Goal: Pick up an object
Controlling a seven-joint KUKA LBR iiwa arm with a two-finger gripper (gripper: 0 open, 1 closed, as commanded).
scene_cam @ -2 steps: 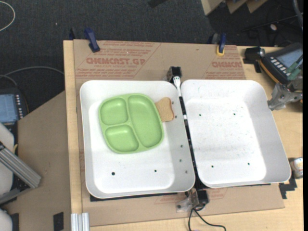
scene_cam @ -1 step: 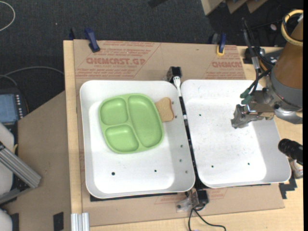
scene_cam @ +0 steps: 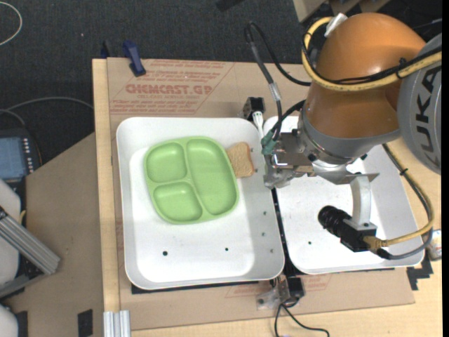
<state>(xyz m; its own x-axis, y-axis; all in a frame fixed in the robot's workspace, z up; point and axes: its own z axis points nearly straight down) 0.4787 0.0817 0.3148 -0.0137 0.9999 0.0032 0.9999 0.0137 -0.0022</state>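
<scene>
the left bin [scene_cam: 140,258] holds two things: a green divided plate [scene_cam: 191,180] with three compartments, lying flat, and a small tan cracker-like square [scene_cam: 241,159] resting against the plate's far right rim, between that rim and the bin's wall. the right bin [scene_cam: 316,251] lies just beside it, and the arm's orange-banded wrist hangs over its near-left part.

the gripper [scene_cam: 279,168] sits low at the seam between the two bins, just right of the tan square; whether the claw is released or clenched cannot be told from here, since the wrist body covers it.

judging by looks, the tan square is the easier pick: light, thin, stiff, probably a bit brittle or a hard plastic toy, with a dull surface that should not slip. it seems propped on the plate's rim, so a pinch across its two free edges looks best. the plate is light too, but wide, smooth and glossy; only its raised rim or a divider ridge offers a hold, and it would likely tilt or slide.
</scene>
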